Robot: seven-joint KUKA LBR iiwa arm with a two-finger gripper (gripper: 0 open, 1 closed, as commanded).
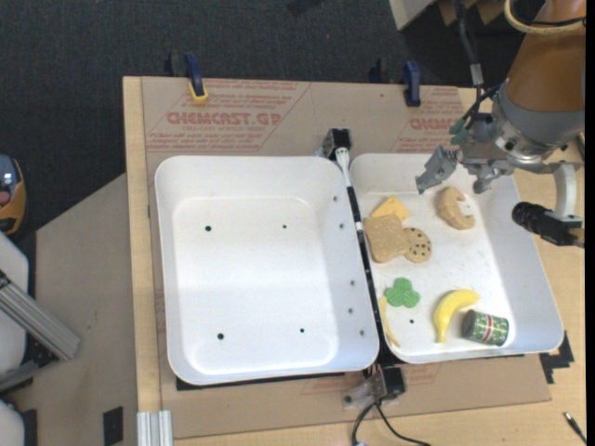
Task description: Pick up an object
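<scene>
The right bin (521, 277) holds several toy foods: a tan bread roll (456, 208), a slice of toast (386, 238), a yellow cheese wedge (390, 209), a chocolate chip cookie (417, 245), a green broccoli piece (402, 294), a yellow banana (451, 310) and a green can (486, 327). My gripper (460, 175) hangs open over the far part of the right bin, its two grey fingers spread either side and just above the bread roll. Nothing sits between the fingers.
The left bin (186, 277) lies beside the right one, with a black divider strip (358, 240) between them. Blue clamps (195, 77) hold the cardboard base at the far edge. The arm's orange band (553, 54) rises at the top right.
</scene>
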